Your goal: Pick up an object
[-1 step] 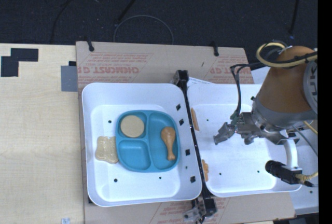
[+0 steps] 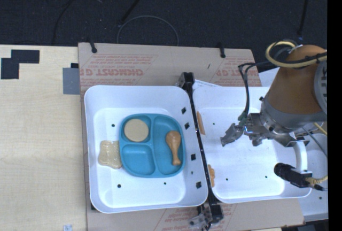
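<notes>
Two shallow white bins sit side by side on the bench, and the arm (image 2: pixel 294 91) reaches in from the right over the right bin (image 2: pixel 251 182), its orange band showing above the wrist. The gripper (image 2: pixel 231 136) hangs low over the middle of that bin, pointing left; nothing shows between its fingers, and whether they are spread or closed I cannot tell from this angle. The things to pick lie mostly in the left bin (image 2: pixel 101 107) — well apart from the gripper, across the black divider (image 2: pixel 195 139) that runs between the two bins. There a blue compartment tray (image 2: pixel 144 163) rests on the bin floor, with a round tan disc (image 2: pixel 135 130) in its upper-left compartment and a drumstick-shaped piece (image 2: pixel 174 146) lying in its right compartment (thick end up, thin end toward the near edge). A pale, biscuit-like piece (image 2: pixel 109 154) lies just outside the tray, touching its left rim. Two small orange-brown scraps lie along the right bin's left wall, one (image 2: pixel 200 122) near the top and one (image 2: pixel 211 175) near the bottom, both to the left of the gripper.
</notes>
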Controlling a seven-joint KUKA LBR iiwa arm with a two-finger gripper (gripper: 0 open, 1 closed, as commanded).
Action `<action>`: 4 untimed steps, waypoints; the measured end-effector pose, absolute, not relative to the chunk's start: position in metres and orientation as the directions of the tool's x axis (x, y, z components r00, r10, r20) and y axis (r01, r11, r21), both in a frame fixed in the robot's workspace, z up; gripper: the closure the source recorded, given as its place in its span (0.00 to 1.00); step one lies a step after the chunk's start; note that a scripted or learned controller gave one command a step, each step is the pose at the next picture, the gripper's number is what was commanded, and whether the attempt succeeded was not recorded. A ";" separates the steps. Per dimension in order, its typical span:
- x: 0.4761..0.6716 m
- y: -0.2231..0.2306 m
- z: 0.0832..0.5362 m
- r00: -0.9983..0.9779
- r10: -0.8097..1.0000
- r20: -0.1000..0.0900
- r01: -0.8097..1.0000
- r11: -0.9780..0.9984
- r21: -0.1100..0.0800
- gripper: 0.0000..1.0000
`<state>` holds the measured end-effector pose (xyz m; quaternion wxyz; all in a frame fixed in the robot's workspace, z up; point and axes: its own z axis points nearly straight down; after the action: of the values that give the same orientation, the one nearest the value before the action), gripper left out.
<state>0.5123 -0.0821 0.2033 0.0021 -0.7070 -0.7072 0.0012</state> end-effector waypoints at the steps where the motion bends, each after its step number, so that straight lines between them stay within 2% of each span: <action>1: 0.510 -0.086 0.140 0.000 1.000 0.002 1.000 0.000 -0.010 0.00; 2: 0.508 -0.085 0.086 0.000 1.000 0.002 1.000 0.000 -0.007 0.00; 3: 0.509 -0.087 0.099 0.007 1.000 0.001 1.000 -0.007 -0.006 1.00; 4: 0.515 -0.083 0.158 0.000 1.000 0.000 1.000 0.000 0.001 1.00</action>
<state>0.5148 -0.0831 0.1584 -0.0002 -0.7070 -0.7073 -0.0005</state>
